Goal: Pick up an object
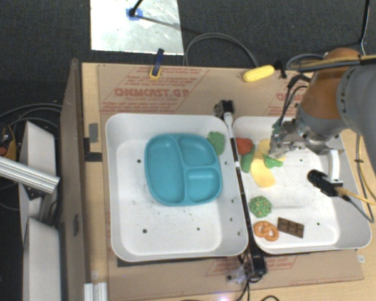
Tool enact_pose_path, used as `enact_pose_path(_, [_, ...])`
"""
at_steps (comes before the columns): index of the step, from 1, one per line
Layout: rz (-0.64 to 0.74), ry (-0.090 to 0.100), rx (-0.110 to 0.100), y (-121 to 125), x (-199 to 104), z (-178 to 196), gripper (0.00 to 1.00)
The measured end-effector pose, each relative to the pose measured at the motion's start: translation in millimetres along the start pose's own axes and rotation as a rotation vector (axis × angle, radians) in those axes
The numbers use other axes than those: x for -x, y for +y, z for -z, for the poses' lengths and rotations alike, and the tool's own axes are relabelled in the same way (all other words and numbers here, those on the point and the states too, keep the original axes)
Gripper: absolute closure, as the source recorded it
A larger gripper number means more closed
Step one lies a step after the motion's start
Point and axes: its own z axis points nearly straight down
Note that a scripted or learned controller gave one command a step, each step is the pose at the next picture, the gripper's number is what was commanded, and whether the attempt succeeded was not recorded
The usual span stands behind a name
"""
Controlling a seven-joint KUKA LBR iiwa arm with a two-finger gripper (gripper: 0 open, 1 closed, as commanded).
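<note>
Where the jaws hang over the far left part of the right white bin [344,227], you cannot tell how wide they stand or whether they grip anything. Just near of them, a small green toy piece [274,162] touches a pale yellow lump [262,173]. A red round piece [244,146] lies to the left, and a brown chocolate bar [291,228] lies at the near side.

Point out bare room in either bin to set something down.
Left bin: bare floor on the tray's near side and left. Right bin: bare between the chocolate and the right wall. Crowded along the divider, from the tool to the pretzel.
</note>
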Motion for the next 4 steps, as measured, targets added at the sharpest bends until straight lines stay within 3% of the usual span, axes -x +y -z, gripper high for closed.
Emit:
enact_pose_path(1, [0.001, 0.0, 0.002, 0.9, 0.0, 10.8, 1.0])
enact_pose_path(2, [0.001, 0.0, 0.002, 0.8, 0.0, 10.5, 0.0])
enact_pose_path(3, [-0.004, 0.003, -0.011, -71.3, -11.7, -10.3, 0.0])
enact_pose_path(4, [-0.003, 0.001, -0.002, -55.6, -3.1, -12.4, 0.0])
